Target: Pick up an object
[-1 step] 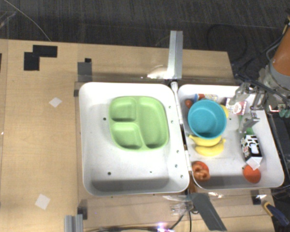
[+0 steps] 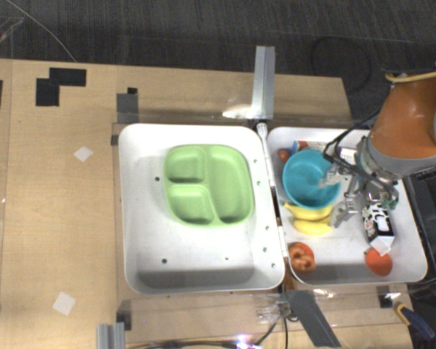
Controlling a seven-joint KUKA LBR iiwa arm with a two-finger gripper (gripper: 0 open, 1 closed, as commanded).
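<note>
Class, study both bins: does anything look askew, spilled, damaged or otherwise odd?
Nothing looks spilled or broken. The green tray lies slightly askew in the left bin. In the right bin, the blue cup lies tipped on its side against the yellow bowl, with the gripper close beside it.

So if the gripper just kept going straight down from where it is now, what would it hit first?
Most likely the yellow bowl or the rim of the blue cup beside it: the gripper hangs at their right edge in the right bin. Depth is unclear from above, so it might reach the bin floor instead.
</note>
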